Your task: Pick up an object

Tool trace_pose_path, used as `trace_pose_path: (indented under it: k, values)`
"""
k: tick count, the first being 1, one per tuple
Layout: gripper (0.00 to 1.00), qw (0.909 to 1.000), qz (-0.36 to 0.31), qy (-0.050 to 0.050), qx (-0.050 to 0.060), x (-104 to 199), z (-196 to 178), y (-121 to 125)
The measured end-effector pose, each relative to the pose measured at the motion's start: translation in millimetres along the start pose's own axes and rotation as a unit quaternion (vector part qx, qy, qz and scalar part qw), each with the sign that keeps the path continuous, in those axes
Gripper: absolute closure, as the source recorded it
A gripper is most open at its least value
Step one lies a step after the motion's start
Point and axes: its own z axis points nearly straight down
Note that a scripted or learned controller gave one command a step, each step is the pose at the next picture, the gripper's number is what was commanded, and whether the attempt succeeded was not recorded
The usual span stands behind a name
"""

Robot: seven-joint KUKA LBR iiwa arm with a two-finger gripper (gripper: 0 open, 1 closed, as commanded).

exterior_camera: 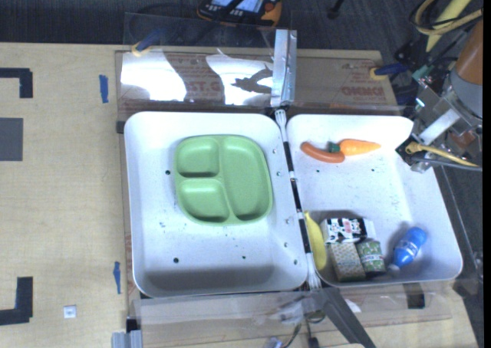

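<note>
Status from my end: nothing picked yet, as far as I can judge.

The gripper [420, 151] sits at the right edge of the right bin [430, 193], up near its far right corner, with the arm [468, 70] coming in from the right above it. I see nothing between its tips, and whether they're wide or narrow I can't tell from this angle; the end of the tool is a cluster of dark and pale parts with a yellowish strip running off to the right.

Candidates are all in the right bin:
- carrot [358, 147] at the far side, lying flat, its green end touching a red chili pepper [322, 153] to its left. Closest to the gripper, but clearly apart from it.
- blue bottle [408, 247] at the near right, lying tilted.
- banana [314, 241] against the bin's left wall.
- black-and-white box [344, 229], patterned box [347, 261] and small green can [372, 256] packed together at the near side, just beside the banana.

Left bin [153, 247] has a green divided plate [223, 178] lying flat in the middle.

My read: we're at the approach stage at best. Everything rests on the bin floor, nothing lifted. Left to do: choose a target, descend, close, lift. The carrot or bottle look like the easier grabs since each has room around it; the box cluster looks too crowded to get a clean grip.
</note>
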Motion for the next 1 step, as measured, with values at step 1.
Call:
trace_pose_path:
  k: [1]
  values:
    - [1.00,0.9991,0.041,0.002,0.000,63.2,-11.8,1.8]
